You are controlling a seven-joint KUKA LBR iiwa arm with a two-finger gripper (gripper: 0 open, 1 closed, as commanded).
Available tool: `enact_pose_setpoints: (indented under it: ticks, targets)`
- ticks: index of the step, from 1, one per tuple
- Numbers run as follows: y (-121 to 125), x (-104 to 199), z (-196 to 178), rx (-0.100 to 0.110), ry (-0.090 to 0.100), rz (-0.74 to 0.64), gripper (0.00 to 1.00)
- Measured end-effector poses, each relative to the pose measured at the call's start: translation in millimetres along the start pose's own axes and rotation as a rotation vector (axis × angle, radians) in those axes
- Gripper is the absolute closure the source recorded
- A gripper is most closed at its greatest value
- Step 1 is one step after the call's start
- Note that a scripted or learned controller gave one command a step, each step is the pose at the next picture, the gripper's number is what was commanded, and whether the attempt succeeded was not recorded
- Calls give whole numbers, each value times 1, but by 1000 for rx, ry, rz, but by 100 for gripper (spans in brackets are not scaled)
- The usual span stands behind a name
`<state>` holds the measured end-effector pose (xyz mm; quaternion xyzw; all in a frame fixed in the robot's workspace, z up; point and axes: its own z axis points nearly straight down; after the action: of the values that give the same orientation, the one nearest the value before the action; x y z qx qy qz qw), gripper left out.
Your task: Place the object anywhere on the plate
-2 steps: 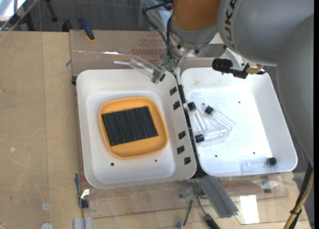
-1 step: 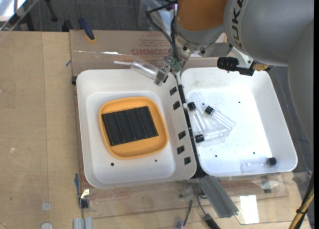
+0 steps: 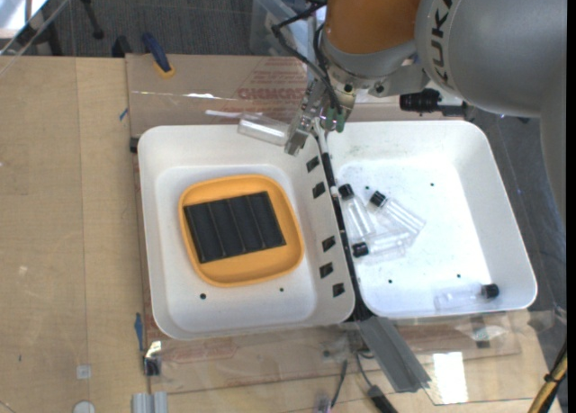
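pincer: the gripper sits upper middle of the frame, over the far rim of the left bin; its tip meets one end of a clear tube, which juts out to the left, lying nearly level; it looks clamped on that end, the jaws narrow, though the contact is small and partly masked by the wrist
object: the tube, raised above the bin's upper wall, upper left of centre; it is not yet over the plate
plate: orange plate with a black ribbed pad, left of centre, resting in the left bin, below the tube in the frame
other tubes: several clear vials with black caps lie in the right bin, centre right; one more at lower right
step: by my judgement the carry, pickup done and release still to come
next move: shift the tube down the frame until it hangs above the pad, lower, then let go; the tube is held by one end, so it may swing or slip, and it could roll off the rim
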<state>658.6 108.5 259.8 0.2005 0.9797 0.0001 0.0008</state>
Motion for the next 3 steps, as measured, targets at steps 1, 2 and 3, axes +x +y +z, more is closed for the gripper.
enact_pose_setpoints:
  ticks: [1, 2, 3]
  targets:
    - [-9, -6, 12, 0, 2, -223, 100]
    - [-7, -8, -10, -2, -4, -309, 100]
    - [-17, -15, -20, -3, -4, -493, 100]
